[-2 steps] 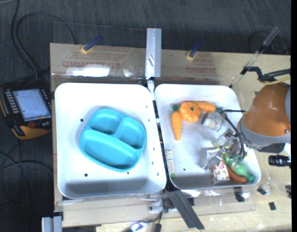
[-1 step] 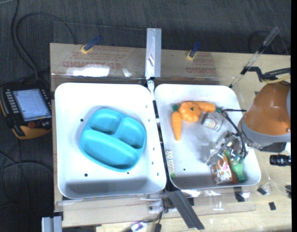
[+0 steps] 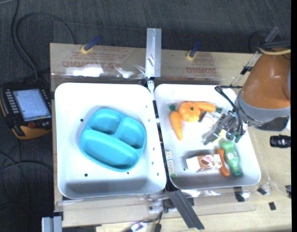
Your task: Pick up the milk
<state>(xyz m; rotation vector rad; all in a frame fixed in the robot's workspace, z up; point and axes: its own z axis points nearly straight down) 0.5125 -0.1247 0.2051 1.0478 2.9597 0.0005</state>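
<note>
The milk (image 3: 203, 162) is a small white carton with a brown and red label, lying flat near the front of the right bin (image 3: 162, 129). My gripper (image 3: 217, 132) hangs over the right part of that bin, above and to the right of the carton, close to a green bottle (image 3: 232, 157). Nothing shows between the fingers. The arm's orange band is at the right edge.
In the right bin lie an orange pumpkin-like toy (image 3: 189, 111), two carrots (image 3: 176, 124), and a small orange piece (image 3: 222, 162) beside the green bottle. The left bin (image 3: 66, 129) holds a blue divided tray (image 3: 113, 137). A teach pendant (image 3: 25, 108) sits off the bench at left.
</note>
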